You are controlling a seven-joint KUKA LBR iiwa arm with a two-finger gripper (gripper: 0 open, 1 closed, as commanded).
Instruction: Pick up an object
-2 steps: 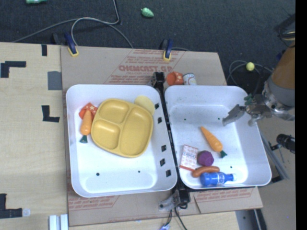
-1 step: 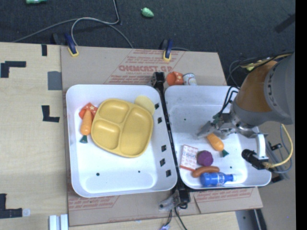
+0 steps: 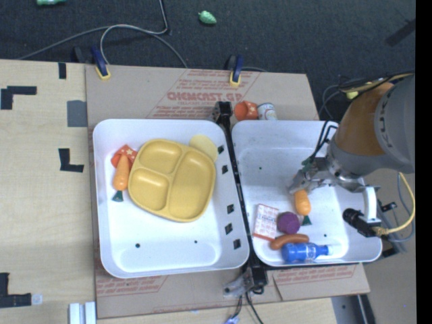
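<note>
Here the metal gripper (image 3: 309, 178) sits low in the right white plastic bin (image 3: 270, 147); open or closed, I cannot tell. One smooth orange toy carrot (image 3: 302, 200) lies just below it.

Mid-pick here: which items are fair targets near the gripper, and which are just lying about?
Candidates, right bin: orange carrot-like toy just below the gripper, purple ball, sausage, blue bottle, red-and-white packet.

Lying about: yellow divided tray, carrot, green scraps.

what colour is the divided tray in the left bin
Yellow. The divided tray shows best in the camera view.
</note>
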